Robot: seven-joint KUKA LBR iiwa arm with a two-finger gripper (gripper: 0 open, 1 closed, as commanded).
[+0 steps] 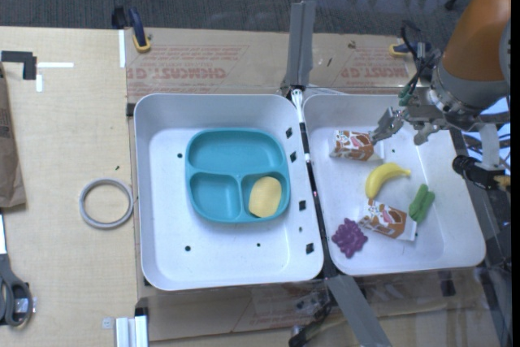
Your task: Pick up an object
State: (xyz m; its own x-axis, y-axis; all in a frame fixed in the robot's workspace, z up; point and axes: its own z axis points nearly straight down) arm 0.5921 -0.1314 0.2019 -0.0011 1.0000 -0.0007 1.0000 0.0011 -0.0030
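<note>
The right bin (455,248) holds a brown-and-white snack packet (352,145) at its far left, a yellow banana (386,177) in the middle and a green pepper (421,202) to the banana's right. A second snack packet (387,219) and a purple bunch of grapes (349,236) lie toward the front. My gripper (404,130) hangs over the far part of this bin, just right of the first packet and above the banana. Its fingers (387,126) are spread open with nothing between them.
The left bin (162,256) bears a teal divided plate (231,166) with a yellow lemon-like item (265,197) in its front right compartment. A grey bar (299,53) rises between the bins at the back. A tape ring (106,202) and scissors (15,301) lie on the bench to the left.
</note>
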